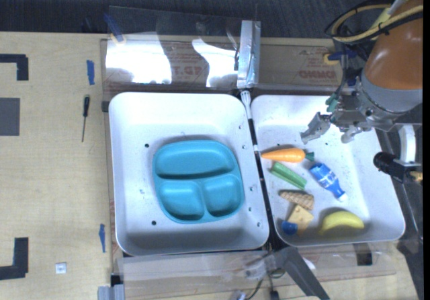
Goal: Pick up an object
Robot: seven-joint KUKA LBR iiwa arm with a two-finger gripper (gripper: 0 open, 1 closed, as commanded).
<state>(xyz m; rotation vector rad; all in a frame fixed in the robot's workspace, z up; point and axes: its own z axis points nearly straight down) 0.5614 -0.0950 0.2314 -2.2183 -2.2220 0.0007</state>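
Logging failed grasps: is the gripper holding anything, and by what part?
Nothing is held. The gripper hangs open above the right bin, apart from the carrot.

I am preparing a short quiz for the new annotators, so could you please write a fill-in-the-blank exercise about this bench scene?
1. The blue divided tray lies in the ____ bin of the camera view.
2. The carrot is coloured ____.
3. The banana lies near the right bin's ____ edge in the camera view.
4. The tool hangs over the ____ bin.

Missing words: left; orange; bottom; right
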